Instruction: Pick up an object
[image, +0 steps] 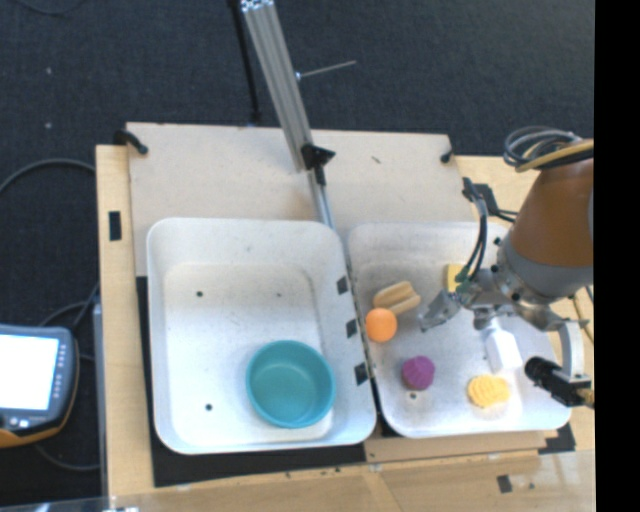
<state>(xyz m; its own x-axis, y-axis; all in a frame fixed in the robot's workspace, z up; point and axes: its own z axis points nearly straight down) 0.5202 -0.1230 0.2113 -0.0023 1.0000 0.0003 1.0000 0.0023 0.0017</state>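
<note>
My gripper (468, 330) hangs over the middle of the right bin (440, 245), fingers spread open with nothing between them. One grey finger (436, 312) points left toward a tan bread-shaped piece (397, 296) and an orange ball (380, 325). The other, white finger (500, 351) stands just above a yellow ridged object (488, 391). A purple object (418, 373) lies toward the bin's front, left of the yellow one. A small yellow item (455, 275) peeks out from behind the wrist, mostly hidden.
The left bin (200, 250) holds a teal bowl (290, 383) near its front right corner. A metal pole (290, 100) slants down to the gap between the bins. The orange-banded arm (555, 215) covers the right bin's right side.
</note>
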